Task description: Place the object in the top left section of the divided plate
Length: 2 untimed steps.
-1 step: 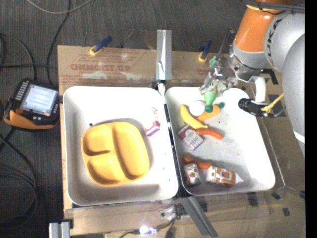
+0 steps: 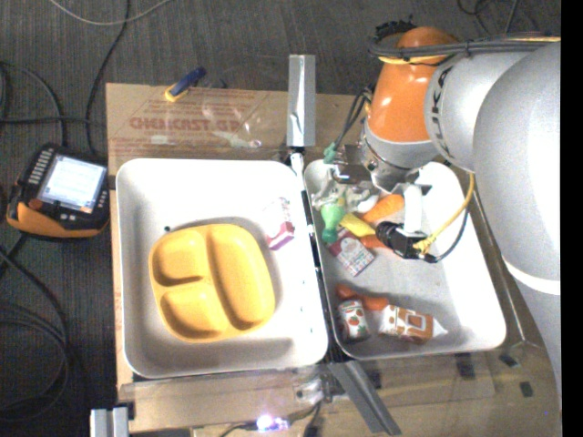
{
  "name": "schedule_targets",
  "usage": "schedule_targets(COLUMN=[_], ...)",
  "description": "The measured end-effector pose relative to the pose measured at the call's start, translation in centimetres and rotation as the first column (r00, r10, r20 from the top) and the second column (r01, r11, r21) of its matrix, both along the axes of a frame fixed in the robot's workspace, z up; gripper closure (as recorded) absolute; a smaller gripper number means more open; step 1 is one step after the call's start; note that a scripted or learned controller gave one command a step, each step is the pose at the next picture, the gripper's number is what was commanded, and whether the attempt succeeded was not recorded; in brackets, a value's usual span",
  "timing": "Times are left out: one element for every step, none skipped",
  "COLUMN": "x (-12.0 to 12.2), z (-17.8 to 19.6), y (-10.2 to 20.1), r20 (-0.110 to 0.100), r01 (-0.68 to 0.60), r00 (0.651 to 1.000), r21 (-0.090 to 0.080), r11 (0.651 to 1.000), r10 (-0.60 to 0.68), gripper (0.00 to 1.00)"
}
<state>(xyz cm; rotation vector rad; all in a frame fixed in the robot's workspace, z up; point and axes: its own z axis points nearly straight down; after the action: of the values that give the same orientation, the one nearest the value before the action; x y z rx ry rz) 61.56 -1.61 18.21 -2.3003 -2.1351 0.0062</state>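
From the overhead camera, I am reaching my arm (image 2: 428,89) in from the right and hovering my gripper (image 2: 351,194) low over the upper end of the right bin (image 2: 474,326), among a heap of small toy foods. Whether it is released, clenched or grasping anything, I cannot tell; the wrist is covering that spot.

I am judging this as the picking step. The likely object is in that heap: a green piece (image 2: 330,215), an orange piece (image 2: 383,208) and a small checked packet (image 2: 357,256) are crowding together. To do this well, I should be settling on one piece only, then lifting straight up.

The yellow divided plate (image 2: 214,285) is waiting in the left bin (image 2: 137,198), a small pink carton (image 2: 281,235) lying just beside its upper right corner.
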Motion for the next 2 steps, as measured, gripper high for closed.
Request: schedule_targets(x=[-1.0, -9.0], z=[6.3, 4.1], y=[6.4, 11.5], r20=[0.004, 0.002], r01=[-0.271, -0.458], r00=[0.962, 0.889], r21=[0.000, 0.002], r11=[0.962, 0.889], r10=[0.271, 0.458], gripper=[1.00, 1.00])
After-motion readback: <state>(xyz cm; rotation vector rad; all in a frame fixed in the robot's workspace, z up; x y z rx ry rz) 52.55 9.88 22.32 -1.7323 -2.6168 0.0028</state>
